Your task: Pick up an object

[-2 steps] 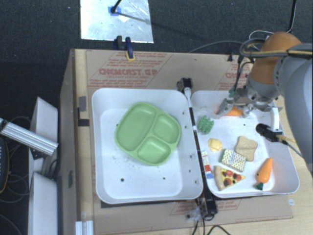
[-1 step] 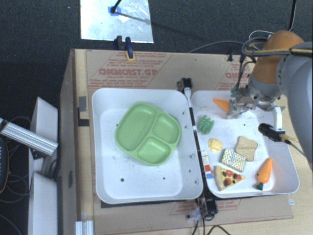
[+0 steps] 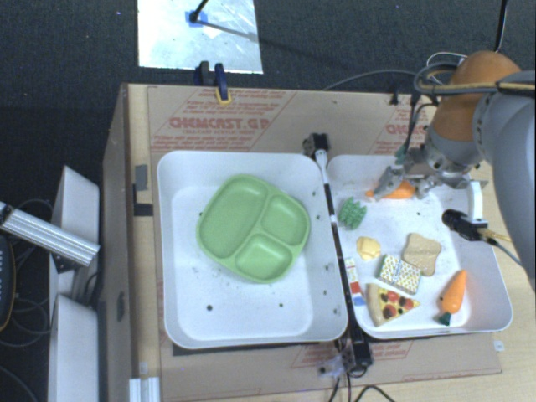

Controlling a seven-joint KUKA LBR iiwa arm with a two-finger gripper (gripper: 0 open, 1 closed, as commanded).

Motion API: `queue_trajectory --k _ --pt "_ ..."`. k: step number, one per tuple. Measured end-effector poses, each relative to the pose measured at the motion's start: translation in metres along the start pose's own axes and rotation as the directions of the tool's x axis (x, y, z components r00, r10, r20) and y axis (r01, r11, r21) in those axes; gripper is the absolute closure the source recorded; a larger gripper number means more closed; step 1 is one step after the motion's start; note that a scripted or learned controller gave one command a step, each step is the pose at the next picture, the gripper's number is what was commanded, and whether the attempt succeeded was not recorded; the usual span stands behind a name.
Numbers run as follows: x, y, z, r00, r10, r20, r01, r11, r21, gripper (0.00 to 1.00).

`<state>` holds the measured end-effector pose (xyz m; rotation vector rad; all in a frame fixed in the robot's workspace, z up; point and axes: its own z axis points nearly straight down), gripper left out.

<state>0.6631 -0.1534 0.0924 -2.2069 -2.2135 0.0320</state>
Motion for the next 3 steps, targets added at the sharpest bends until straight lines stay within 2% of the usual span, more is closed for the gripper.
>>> queue_trajectory --k 1,2,3 --pt "-0.0345 0.0009 0.0111 1.0 0.002 -0.019 -0.002 1.0 0.004 0.0" --pt "-0.0379 0.0008 0.0115 1.0 0.002 -0.023 -0.002 1.0 0.008 0.0" --pt "-0.0352 0.0007 0.0116 1.0 0.002 -0.018 -0.002 1.0 0.005 0.0"
